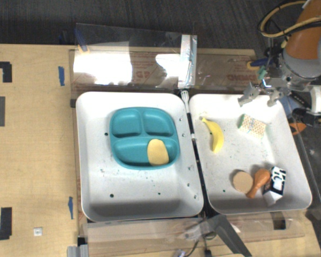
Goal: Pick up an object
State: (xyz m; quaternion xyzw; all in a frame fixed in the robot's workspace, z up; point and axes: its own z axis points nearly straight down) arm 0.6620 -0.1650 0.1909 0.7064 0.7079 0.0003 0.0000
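My gripper (261, 97) hangs over the far edge of the right bin (294, 159), its two fingers spread open with nothing between them. Just below it in the bin lies a small patterned packet (253, 125). A yellow banana (214, 135) rests near the bin's left wall. At the near right sit a tan round piece (243, 181), an orange carrot-like piece (259, 181) and a black-and-white object (277, 182), close together.
The left bin (96, 186) holds a teal divided plate (129, 135) with a yellow oval piece (158, 152) in its near right compartment. A clear plastic sheet (134, 63) stands behind the bins. Cables (278, 15) loop above the arm's wrist.
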